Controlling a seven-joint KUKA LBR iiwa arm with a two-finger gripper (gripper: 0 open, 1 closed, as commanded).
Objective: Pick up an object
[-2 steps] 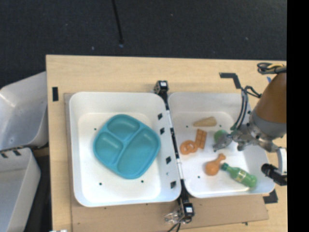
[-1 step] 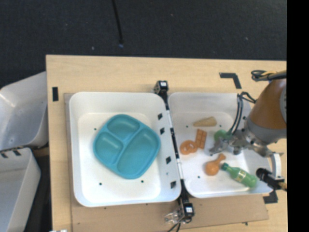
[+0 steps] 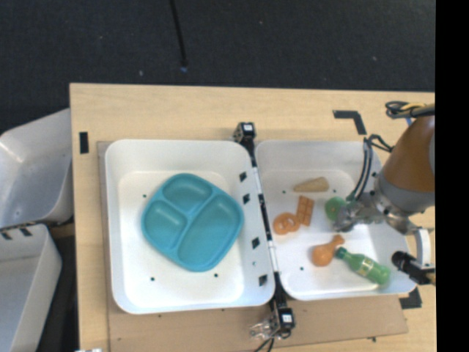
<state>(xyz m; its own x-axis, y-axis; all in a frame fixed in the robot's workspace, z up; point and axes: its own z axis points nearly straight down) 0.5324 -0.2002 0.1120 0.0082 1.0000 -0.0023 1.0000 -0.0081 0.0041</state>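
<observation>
Nearest the camera in the right bin lie a green bottle and an orange drumstick, both loose on the floor. Just beyond, the tool is down beside a green ball; whether it is apart or together I cannot tell. Farther back lies a tan wedge; judging by this, nothing is lifted, so the pick remains to be done.
</observation>
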